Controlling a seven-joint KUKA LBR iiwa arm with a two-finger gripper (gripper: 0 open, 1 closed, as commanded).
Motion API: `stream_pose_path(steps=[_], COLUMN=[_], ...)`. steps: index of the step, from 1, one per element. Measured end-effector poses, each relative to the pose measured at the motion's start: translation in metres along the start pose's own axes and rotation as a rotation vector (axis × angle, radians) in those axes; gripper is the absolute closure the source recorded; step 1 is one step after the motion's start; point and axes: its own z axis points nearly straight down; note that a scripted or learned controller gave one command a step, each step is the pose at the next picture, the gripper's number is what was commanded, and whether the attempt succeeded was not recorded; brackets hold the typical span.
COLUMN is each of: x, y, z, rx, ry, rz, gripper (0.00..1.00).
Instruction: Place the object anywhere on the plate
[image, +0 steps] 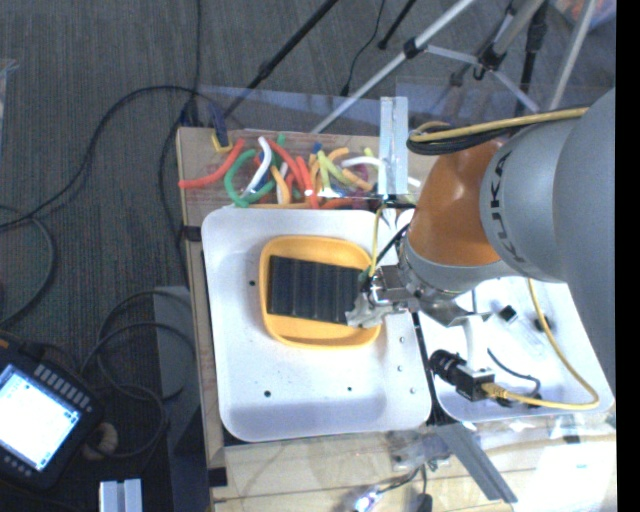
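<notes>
A yellow plate (290, 330) lies in the left white bin (300, 400), toward its upper middle. A flat black ridged object (312, 289) rests on the plate and covers most of its inside. My gripper (366, 305) hangs at the plate's right rim, right beside the black object's right edge. The wrist and arm cover the gripper from above.
The right bin (560, 330) lies under the arm. A bundle of coloured cables (290, 172) sits on the bench behind the left bin. The bench's wooden edge (320, 470) runs along the front. The left bin's floor shows bare below the plate.
</notes>
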Motion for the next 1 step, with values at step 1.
stream_pose_path(steps=[1], x=[0.0227], y=[0.0553], z=[-0.0003], rx=[-0.001], ry=[-0.001], rz=[-0.096], gripper=[1.0])
